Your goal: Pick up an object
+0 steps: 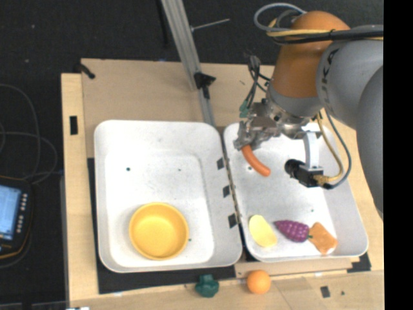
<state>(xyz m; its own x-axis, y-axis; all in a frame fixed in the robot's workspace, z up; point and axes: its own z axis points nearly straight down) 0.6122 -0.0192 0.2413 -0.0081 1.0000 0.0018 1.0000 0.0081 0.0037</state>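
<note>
Orange carrot (pixel 256 161) — tilted, right bin (pixel 352 205)

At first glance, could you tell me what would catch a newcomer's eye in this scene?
The grey arm with its orange band reaches over the right bin, its gripper right at the upper end of an orange carrot. In the left bin, a bright yellow bowl sits near the front. An orange ball lies on the bench outside the bins.
</note>
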